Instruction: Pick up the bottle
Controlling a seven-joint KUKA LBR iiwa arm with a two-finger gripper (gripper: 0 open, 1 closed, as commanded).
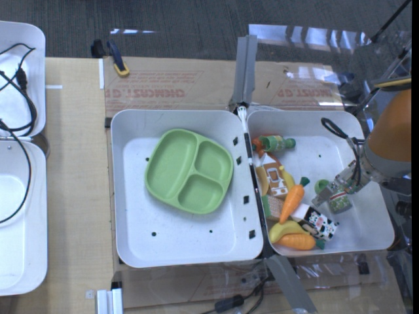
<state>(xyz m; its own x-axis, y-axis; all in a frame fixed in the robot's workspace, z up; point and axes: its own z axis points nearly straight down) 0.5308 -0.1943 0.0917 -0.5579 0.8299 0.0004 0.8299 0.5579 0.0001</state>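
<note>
The bottle (275, 143) lies on its side at the back left of the right bin (366, 241). It is small, with a green body and an orange-red label. My gripper (338, 195) hangs low over the right half of that bin, well to the right of the bottle and nearer the front. It is close beside a small green item (321, 187). Nothing of the bottle is at the gripper.
A carrot (294, 203), a snack box (275, 183), a banana (283, 230), an orange piece (298, 242) and a black-and-white toy (321, 225) crowd the right bin's left and front. The left bin (131, 241) holds a green divided plate (189, 171).
</note>
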